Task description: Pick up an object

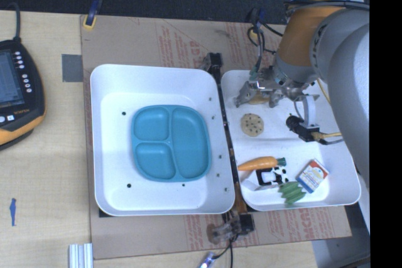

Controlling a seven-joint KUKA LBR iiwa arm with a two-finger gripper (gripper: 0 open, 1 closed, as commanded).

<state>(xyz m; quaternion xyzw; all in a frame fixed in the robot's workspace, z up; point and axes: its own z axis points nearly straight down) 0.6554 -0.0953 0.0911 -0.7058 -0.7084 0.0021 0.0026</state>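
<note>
round cookie (252,124), flat, tan with dark specks, lying in the far-left part of the right bin (333,150); no long axis to read on so round a shape. just far of it, hovering low over the bin's far end, the end effector (260,96), grey metal, apart from the cookie; cannot tell whether released or clenched, and nothing seen grasped.

nearer in the same bin: a smooth orange carrot (257,164), tapered, long axis running left to right, green top pointing right. just near of that, a small black-and-white piece (270,177), shape unclear. beside it to the right, a bumpy green pod-like toy (292,192), and a small box (312,175), red, white and blue, turned at a tilt.

to the left, the left bin (110,154), glossy white with rounded corners, holding a blue plate (171,142) moulded into three compartments. under both bins, a brown cardboard sheet (157,34) on the pale wooden bench (50,185). at far left, a dark handheld controller (16,94) with an orange rim.
</note>
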